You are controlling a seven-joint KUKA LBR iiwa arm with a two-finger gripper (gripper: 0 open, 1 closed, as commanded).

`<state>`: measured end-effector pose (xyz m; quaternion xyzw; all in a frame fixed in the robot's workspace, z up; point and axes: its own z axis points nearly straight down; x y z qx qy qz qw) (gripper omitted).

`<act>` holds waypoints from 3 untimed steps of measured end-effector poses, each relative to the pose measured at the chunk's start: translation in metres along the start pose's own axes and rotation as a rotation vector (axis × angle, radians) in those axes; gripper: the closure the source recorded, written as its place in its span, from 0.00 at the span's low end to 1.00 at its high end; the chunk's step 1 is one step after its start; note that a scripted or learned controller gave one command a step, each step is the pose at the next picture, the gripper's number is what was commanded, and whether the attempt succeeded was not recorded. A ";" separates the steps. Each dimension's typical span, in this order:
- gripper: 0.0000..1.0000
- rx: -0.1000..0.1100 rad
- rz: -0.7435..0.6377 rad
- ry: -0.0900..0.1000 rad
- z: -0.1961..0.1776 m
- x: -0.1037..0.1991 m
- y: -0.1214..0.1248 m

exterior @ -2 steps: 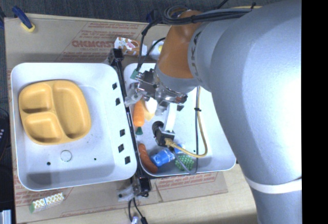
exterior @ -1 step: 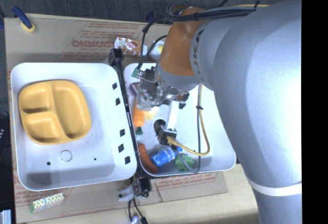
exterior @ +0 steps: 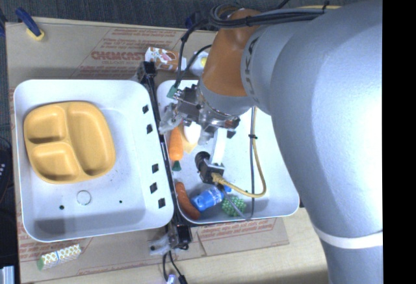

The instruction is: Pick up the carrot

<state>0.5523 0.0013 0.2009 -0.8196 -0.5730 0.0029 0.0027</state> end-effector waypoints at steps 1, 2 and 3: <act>0.00 -0.003 0.297 0.001 0.010 -0.008 0.028; 0.00 0.002 0.606 0.001 0.010 -0.007 0.006; 0.00 0.002 0.682 0.001 0.010 -0.003 -0.013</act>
